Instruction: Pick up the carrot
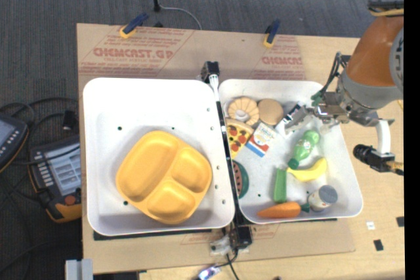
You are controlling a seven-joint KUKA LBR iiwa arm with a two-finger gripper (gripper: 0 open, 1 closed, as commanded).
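The carrot (279,210), orange with its thin end to the left, lies along the front wall of the right bin (348,170). My gripper (293,116) hangs over the back of that bin, far behind the carrot and apart from it, beside a round brown bun (270,111). The arm's orange band (377,42) shows at the right edge. Nothing is visibly held.
Between gripper and carrot lie a green bottle (305,146), a banana (308,169), a green cucumber (281,184) and a grey can (323,195) just right of the carrot. A pizza slice (237,136) lies at the bin's left. The left bin (105,101) holds a yellow divided plate (164,175).
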